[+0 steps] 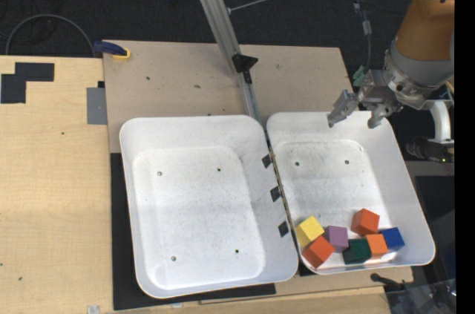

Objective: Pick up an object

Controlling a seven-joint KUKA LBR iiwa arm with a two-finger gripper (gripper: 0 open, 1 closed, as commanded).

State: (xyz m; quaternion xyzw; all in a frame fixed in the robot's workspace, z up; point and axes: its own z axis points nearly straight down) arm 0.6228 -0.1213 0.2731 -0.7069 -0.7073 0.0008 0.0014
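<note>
Several small coloured blocks lie bunched in the near corner of the right bin (386, 157): a yellow block (310, 229), an orange block (320, 251), a purple block (338, 237), a dark green block (357, 252), a red-orange block (365, 220), another orange block (377, 243) and a blue block (392, 238). My gripper (359, 112) hangs over the far rim of the right bin, well away from the blocks. Its two fingers are spread apart and open, with nothing between them.
The left bin (197, 201) sits beside the right one, with black clips (276, 192) along the shared edge. A slanted aluminium bar (219, 15) rises behind the bins. A wooden bench top (52, 179) extends to the left.
</note>
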